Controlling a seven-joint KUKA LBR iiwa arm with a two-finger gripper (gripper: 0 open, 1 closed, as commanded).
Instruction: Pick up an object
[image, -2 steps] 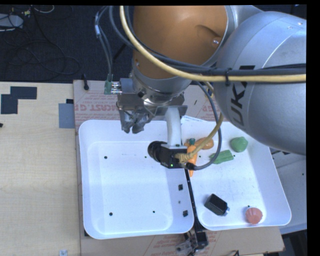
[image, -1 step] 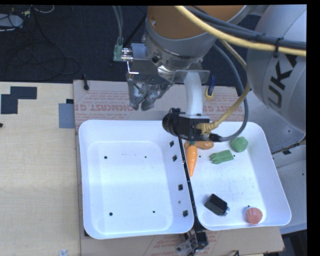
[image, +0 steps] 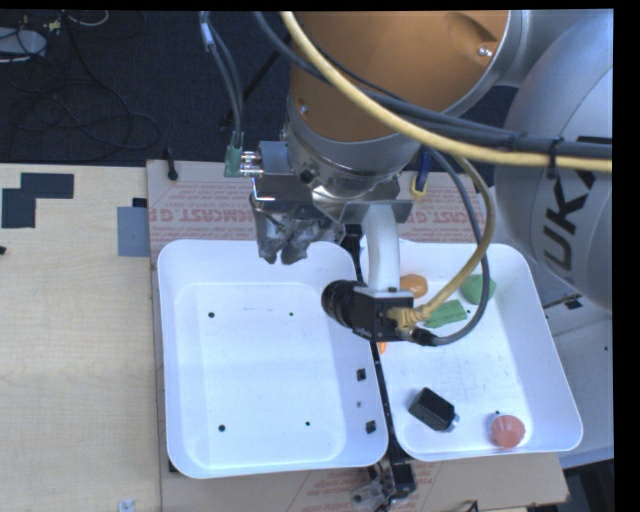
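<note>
The grey arm (image: 560, 130) entered from the right of the frame, its orange band (image: 400, 55) filling the upper centre. The wrist pointed downward. The gripper (image: 288, 240) hung at centre-left of the frame, below the wrist flange. Yellow and black cables looped along the arm's right side.

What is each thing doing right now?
Gripper: hanging over left bin's back edge, nothing seen in it.
Black block: lying in right bin.
Pink ball: resting near right bin's front corner.
Green piece: partly hidden behind cable.
Left bin: sitting beside right bin.
</note>
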